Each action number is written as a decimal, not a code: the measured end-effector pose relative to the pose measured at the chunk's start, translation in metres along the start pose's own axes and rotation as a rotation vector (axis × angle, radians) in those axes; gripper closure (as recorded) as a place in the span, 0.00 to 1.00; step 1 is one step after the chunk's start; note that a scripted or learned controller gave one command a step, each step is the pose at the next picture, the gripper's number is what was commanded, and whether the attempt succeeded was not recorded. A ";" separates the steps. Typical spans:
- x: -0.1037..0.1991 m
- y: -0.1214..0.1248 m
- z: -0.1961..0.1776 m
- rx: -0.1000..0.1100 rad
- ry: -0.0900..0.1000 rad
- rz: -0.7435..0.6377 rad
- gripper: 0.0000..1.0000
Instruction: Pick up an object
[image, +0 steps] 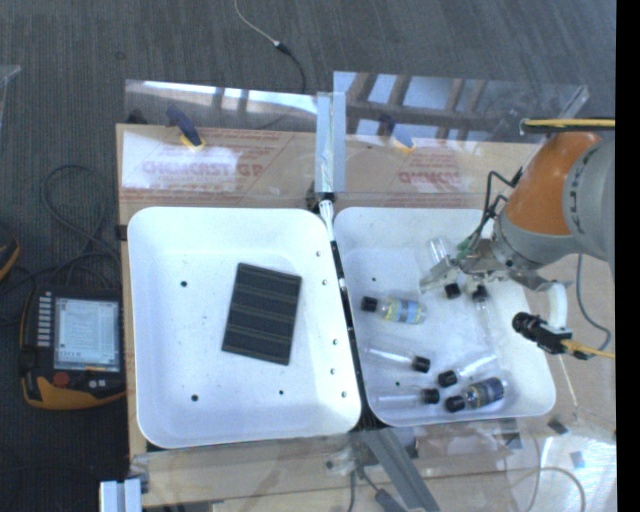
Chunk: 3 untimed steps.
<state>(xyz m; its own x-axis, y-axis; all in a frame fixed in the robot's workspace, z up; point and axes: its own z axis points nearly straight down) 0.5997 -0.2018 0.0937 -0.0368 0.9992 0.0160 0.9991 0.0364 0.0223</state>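
Several small vials are scattered in the right bin (352, 300), and a miss or a knock is the main risk. Nearest the camera, along the bin's lower edge, a dark-capped bottle (478, 393) is seen close beside other clear tubes (405, 397), so a neighbour could be nudged or two things pinched together. Towards the middle, a clear vial with a black cap (398, 310) lies on its side and could be expected to roll away under a glancing touch. Farther back, the gripper (458, 265) is held low over the bin's upper part among transparent tubes; whether its jaws are released or clenched cannot be told, and nothing can be confirmed between them. In the left bin (150, 300) a dark ribbed block (262, 313) lies well apart.
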 end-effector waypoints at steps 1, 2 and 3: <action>-0.001 -0.030 -0.001 -0.001 0.001 -0.017 0.00; -0.016 0.024 -0.003 0.019 -0.012 -0.026 0.00; -0.014 -0.014 0.000 0.005 -0.013 -0.066 0.00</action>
<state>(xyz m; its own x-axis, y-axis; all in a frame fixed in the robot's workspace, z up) 0.5863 -0.2160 0.0933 -0.1026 0.9947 0.0019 0.9946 0.1026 0.0177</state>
